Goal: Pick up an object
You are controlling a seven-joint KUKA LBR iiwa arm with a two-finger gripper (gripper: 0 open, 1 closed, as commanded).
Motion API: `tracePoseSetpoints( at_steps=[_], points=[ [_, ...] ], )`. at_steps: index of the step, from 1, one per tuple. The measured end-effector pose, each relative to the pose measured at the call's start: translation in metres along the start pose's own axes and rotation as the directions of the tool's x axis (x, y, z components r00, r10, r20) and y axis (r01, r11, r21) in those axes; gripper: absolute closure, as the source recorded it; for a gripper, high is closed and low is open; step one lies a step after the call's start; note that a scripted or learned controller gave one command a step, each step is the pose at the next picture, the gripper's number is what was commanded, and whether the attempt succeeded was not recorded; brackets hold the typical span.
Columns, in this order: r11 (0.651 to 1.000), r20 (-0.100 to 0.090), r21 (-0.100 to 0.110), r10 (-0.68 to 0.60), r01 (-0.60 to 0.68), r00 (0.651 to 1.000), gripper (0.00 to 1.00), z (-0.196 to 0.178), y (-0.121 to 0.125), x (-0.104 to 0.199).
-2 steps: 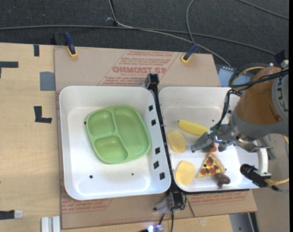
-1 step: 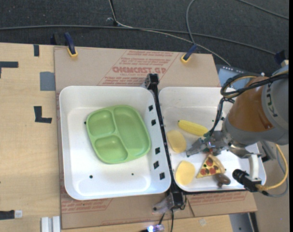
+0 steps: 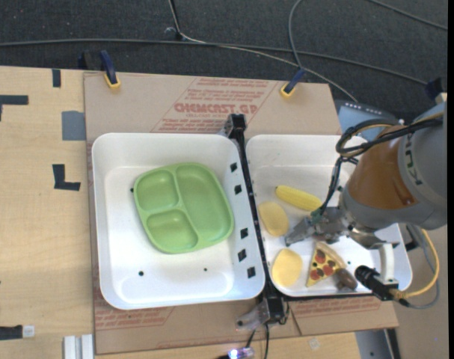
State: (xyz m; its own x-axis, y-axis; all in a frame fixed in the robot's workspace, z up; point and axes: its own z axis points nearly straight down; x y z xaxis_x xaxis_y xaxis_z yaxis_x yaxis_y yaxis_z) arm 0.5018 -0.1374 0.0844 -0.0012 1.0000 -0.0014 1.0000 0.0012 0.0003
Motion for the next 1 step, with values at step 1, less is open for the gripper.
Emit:
tracePoseSetpoints(
  at_steps=[1],
  points=[
    [1.000,0.002,-0.003,0.000,0.000,1.000,1.00,-0.0114,0.0008,-0.0007]
  ],
)
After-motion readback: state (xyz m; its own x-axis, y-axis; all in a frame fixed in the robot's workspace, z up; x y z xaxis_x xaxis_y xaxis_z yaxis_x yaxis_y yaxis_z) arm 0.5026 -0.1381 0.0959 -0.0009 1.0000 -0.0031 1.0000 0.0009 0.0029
